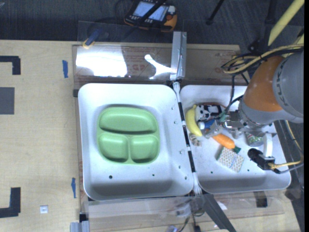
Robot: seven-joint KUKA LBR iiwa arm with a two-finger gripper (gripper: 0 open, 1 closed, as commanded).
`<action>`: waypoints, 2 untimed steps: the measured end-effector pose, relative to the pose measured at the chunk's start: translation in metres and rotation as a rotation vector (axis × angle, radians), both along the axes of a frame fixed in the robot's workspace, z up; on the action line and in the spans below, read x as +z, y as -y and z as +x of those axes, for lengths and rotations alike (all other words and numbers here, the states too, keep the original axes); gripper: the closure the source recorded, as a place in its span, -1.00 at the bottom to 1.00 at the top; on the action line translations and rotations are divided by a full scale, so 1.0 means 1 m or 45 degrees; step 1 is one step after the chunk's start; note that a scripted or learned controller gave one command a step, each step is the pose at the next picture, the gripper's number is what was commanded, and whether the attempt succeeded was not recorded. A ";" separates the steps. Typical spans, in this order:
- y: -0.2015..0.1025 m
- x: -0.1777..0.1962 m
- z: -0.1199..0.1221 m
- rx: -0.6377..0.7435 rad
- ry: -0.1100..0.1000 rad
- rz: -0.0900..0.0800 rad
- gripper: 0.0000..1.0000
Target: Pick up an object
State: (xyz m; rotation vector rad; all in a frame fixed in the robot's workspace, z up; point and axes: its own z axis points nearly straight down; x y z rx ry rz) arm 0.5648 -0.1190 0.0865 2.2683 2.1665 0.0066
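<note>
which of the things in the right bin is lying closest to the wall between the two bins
The banana: yellow and curved, it lies along that dividing wall, left of the carrot and the patterned pad.

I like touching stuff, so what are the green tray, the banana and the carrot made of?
The green tray looks like smooth moulded plastic: even colour, soft shine, rounded compartments. The banana is probably a plastic toy, its yellow skin uniform and slightly glossy, though it could be real. The carrot also looks like toy plastic, plain bright orange with a green tip; it is too small to be sure.
</note>
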 end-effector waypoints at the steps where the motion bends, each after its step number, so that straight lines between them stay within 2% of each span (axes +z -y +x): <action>1: 0.000 0.011 0.001 -0.001 0.005 0.000 1.00; 2: -0.002 0.035 -0.001 -0.148 -0.006 0.000 1.00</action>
